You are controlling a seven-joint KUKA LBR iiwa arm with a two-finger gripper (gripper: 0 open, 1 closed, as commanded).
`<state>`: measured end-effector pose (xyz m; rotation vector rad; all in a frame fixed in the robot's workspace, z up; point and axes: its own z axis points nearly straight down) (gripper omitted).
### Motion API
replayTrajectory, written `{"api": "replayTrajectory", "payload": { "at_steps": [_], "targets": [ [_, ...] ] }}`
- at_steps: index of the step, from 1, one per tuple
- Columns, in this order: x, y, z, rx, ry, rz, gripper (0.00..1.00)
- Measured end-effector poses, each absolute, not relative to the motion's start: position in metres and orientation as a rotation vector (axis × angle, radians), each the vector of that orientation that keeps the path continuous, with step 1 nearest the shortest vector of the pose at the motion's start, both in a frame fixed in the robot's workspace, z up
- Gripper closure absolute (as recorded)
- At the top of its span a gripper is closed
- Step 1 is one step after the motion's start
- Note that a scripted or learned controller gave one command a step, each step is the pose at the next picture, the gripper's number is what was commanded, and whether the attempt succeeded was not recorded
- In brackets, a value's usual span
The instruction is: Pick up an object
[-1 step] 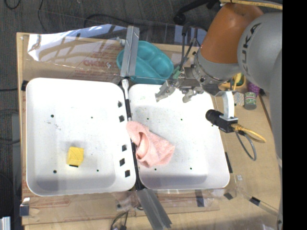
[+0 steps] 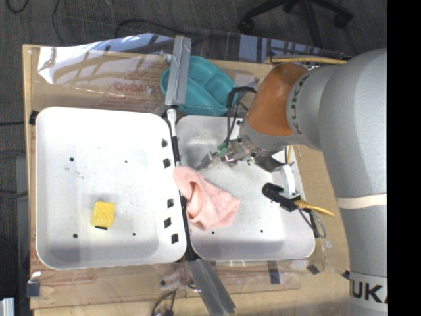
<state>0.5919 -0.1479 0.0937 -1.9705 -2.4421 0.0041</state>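
Lower end effector (image 2: 217, 155), grip state unclear, squarely onto pink cloth (image 2: 207, 201) in right bin (image 2: 299, 242); pinch a raised fold.

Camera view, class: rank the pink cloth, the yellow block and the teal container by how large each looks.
1. Pink cloth and teal container: look alike, and the container is partly hidden, so unranked.
2. Yellow block: clearly smallest.

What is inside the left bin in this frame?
The left bin holds a small yellow block near its front, on bare white floor with a few dark specks. Nothing covers any of it.
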Motion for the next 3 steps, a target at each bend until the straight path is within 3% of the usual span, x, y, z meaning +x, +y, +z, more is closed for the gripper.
{"api": "replayTrajectory", "payload": {
  "at_steps": [1,2,3],
  "targets": [
    [0.592,-0.148,0.104,-1.965,-2.446,0.007,1.0],
    [0.616,-0.145,0.225,-1.807,-2.57,0.001,1.0],
    [0.617,-0.093,0.217,-1.821,-2.557,0.004,1.0]
  ]
}}
